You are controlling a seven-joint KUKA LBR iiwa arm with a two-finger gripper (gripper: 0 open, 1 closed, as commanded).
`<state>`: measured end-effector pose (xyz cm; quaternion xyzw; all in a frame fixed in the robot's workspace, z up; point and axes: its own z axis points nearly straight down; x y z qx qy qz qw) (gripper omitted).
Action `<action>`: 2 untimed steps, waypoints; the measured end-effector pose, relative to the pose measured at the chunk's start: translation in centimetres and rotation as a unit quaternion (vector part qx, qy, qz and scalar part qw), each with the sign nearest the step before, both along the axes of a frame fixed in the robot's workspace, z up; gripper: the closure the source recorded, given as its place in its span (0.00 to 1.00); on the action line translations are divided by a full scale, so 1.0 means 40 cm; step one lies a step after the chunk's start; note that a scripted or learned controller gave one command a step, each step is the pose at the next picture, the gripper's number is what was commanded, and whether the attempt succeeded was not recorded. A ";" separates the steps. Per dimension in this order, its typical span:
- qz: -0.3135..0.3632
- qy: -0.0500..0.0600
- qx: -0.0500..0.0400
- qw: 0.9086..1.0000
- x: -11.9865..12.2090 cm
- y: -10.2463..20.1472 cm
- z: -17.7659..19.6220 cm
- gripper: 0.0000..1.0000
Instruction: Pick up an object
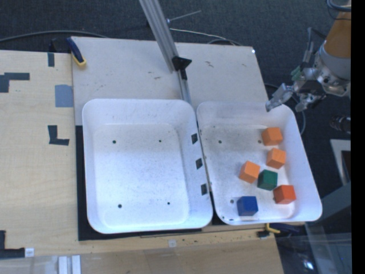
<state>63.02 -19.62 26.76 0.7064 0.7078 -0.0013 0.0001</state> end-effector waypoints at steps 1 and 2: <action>-0.001 0.006 0.003 1.000 -0.236 0.064 -0.333 0.00; 0.000 0.002 0.002 1.000 -0.257 0.125 -0.446 0.00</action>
